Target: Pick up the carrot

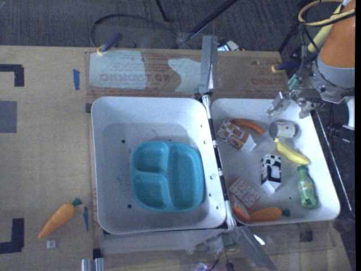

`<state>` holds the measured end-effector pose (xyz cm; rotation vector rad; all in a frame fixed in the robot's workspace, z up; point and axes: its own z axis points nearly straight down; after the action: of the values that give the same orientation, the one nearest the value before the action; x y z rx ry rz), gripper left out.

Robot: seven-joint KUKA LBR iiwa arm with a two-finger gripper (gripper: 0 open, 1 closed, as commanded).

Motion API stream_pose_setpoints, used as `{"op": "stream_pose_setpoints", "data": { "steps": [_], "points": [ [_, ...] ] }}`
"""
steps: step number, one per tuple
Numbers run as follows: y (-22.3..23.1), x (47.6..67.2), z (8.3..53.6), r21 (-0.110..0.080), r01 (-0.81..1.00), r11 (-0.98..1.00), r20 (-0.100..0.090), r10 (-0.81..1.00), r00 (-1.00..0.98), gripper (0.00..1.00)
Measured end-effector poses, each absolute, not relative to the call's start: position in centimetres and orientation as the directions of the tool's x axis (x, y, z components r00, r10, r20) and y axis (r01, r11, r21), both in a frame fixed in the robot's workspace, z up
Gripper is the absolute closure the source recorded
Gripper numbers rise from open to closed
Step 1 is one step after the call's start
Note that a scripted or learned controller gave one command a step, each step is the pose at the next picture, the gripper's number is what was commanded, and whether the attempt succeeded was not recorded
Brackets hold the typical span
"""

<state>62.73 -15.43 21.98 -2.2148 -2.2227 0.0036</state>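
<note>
An orange carrot [265, 214] with a small green tip is lying flat along the near wall of the right bin [326, 151], touching a reddish item at its left end; another carrot [57, 219] is lying on the bench outside the left bin [107, 123]. Open white floor is showing just above the binned carrot, between a patterned box [245, 191] and a green bottle [306, 188]. The arm is reaching in from the upper right, its gripper [290, 104] hovering over the right bin's far edge, fingers spread and holding nothing.
</note>
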Motion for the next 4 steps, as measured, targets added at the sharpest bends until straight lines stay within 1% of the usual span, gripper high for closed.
{"op": "stream_pose_setpoints", "data": {
  "steps": [1,2,3,4],
  "points": [
    [-21.3,63.8,10.0,0.001,0.987,0.159,0.007,0.987,-0.159,0.0],
    [-21.5,52.9,8.8,0.01,0.916,0.401,0.001,0.916,-0.401,0.0],
    [-22.4,55.7,25.8,0.001,0.791,0.612,-0.001,0.791,-0.612,0.0],
    [-22.3,55.7,10.9,-0.001,0.73,0.684,0.003,0.73,-0.684,0.0]
  ]
}}
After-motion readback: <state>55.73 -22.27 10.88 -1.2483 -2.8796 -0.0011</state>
